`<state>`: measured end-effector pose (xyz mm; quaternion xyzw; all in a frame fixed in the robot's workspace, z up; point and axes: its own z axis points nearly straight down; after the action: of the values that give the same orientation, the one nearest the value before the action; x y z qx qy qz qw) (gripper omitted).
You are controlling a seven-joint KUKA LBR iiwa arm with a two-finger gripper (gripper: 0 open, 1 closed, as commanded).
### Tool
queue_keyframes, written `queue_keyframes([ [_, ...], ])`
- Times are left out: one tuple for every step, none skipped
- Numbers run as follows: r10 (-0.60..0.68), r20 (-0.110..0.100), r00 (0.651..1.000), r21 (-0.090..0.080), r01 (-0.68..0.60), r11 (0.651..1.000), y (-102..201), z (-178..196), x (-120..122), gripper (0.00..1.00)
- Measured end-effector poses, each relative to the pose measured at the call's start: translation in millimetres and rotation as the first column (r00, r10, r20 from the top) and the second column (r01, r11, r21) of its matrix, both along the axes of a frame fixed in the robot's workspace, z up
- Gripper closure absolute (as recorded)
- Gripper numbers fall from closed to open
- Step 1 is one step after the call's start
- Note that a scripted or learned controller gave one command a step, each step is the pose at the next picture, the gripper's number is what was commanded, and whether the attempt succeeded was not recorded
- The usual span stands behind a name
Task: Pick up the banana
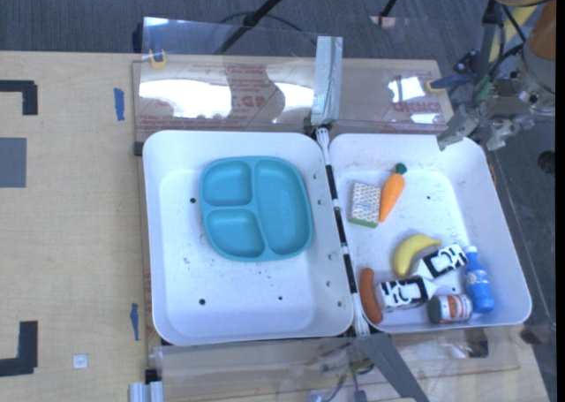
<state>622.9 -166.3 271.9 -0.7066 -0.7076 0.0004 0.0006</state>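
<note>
The yellow banana (412, 251) lies in the right bin (501, 219), towards its front, curving up and to the right. A black-and-white object (446, 261) touches its right end. My gripper (465, 126) hangs over the far right corner of that bin, well away from the banana and above it in the view. Nothing is visibly held by it.
Around the banana lie a carrot (391, 195), a small patterned box (364, 203), a red sausage (371, 295), a second black-and-white object (403, 292), a blue bottle (478, 281) and a small can (450, 307). The left bin (168, 241) holds a blue divided plate (256, 208).
</note>
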Motion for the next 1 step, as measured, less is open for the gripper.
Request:
queue_keyframes([
  [0.101,0.002,0.995,-0.001,-0.101,0.995,-34.2,-76.5,-68.3,0.00],
])
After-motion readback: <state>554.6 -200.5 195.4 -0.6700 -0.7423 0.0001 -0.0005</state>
